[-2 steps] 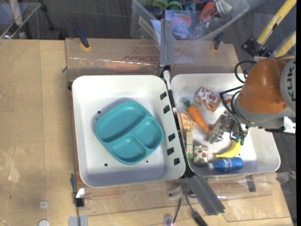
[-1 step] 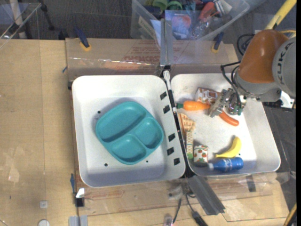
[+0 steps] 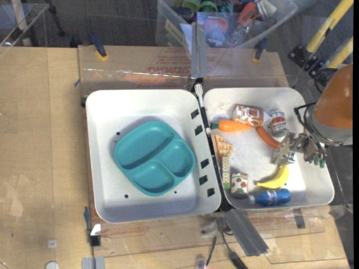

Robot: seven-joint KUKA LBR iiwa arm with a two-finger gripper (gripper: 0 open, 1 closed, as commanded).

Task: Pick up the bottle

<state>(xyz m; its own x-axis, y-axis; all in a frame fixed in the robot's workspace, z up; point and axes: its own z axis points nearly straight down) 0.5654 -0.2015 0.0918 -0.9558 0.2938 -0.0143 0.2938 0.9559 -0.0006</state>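
Where my arm (image 3: 336, 108) reaches in from the right, I log the pincer (image 3: 289, 150) low over the right bin (image 3: 320, 186), its metal fingers pointing left; whether they are parted or closed I cannot tell, and I see nothing held between them.

Items in the right bin, working outward:
- Banana (image 3: 275, 178), yellow, just below the pincer tips.
- Bottle (image 3: 271, 196), blue with a pale cap end, lying on its side against the near wall, touching the banana's lower edge. Apart from the pincer.
- Small printed carton (image 3: 239, 184), left of the bottle, near the divider.
- Can (image 3: 277, 123), silver, on its side, up and left of the pincer.
- Orange sausage-shaped piece (image 3: 268, 138), between the can and the pincer.
- Carrot (image 3: 234, 126), orange, pointing toward the divider.
- Brown and white packet (image 3: 248, 115), just above the carrot.
- Flat printed card (image 3: 225, 156), along the divider.

Left bin (image 3: 106, 111): teal sectioned plate (image 3: 153, 157), lying flat at the middle.

Table (image 3: 39, 150): pale wood, carrying both bins. Clear tub of mixed toys (image 3: 224, 7) behind them.
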